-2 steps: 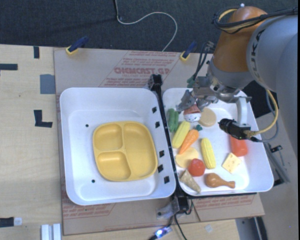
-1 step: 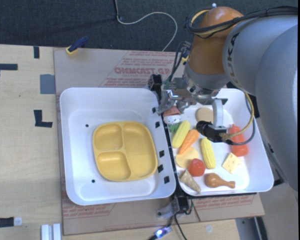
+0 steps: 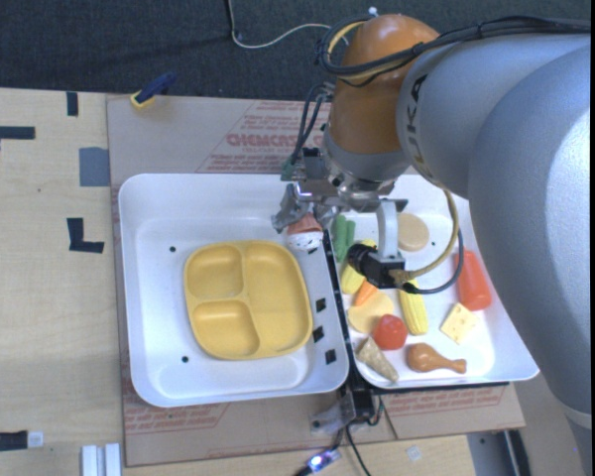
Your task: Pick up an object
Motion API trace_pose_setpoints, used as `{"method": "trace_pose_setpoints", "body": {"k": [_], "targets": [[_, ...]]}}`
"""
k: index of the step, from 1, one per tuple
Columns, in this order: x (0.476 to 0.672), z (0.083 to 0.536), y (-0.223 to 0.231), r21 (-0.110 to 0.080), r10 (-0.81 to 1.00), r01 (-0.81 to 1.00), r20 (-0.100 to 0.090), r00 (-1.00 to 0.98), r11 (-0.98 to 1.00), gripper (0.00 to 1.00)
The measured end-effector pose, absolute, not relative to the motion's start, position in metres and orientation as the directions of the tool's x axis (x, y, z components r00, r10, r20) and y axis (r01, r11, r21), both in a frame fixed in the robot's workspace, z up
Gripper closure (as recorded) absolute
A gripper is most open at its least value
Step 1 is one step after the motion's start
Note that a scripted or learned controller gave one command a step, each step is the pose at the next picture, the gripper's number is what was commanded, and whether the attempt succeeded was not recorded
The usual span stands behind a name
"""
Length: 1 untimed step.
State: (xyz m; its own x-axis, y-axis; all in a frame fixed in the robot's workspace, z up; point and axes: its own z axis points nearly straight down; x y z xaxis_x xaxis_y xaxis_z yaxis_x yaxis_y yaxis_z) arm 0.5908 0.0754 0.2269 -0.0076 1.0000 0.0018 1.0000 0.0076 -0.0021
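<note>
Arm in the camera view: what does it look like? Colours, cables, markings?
The arm is a bulky smooth grey shell with an orange band above the wrist and dark lettering beside it. Black cables loop over the band; a tan hose curves below. The gripper is small, metallic grey.

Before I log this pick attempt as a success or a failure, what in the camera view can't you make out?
- Gripper: the wrist above hides its tip, so a grasp cannot be judged.
- Small white and orange object at the gripper: too small and partly covered to identify.
- Right bin: its back and right side are hidden under the arm.
- Green toy: its top is covered by the gripper body.
</note>
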Motion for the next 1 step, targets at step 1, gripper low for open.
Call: {"method": "trace_pose_setpoints", "body": {"k": [1], "targets": [[0.6035,0.2213,0.0909,-0.002,1.000,1.000,0.000,-0.003,0.003,1.00]]}}
